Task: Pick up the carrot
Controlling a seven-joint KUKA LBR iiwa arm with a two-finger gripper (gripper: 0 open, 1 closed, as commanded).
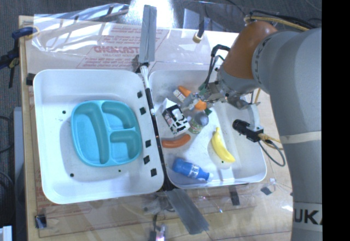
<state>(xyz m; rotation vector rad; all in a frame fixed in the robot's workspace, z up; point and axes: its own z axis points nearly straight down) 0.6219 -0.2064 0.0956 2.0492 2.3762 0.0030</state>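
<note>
one carrot (188, 95), one banana (222, 147), one blue bottle (191, 169) in the right bin (249, 166); one blue tray (106, 132) left. gripper (196, 104) state: cannot tell.

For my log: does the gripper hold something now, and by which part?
It cannot be told: the gripper is low among clutter beside the carrot.

White letters "UKA" stand on the grey arm (306, 215) (cut off at the edge); the plastic sheet's (109, 48) red print is unreadable.

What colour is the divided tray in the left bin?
Light blue, the divided tray shows clearly in the camera view.
</note>
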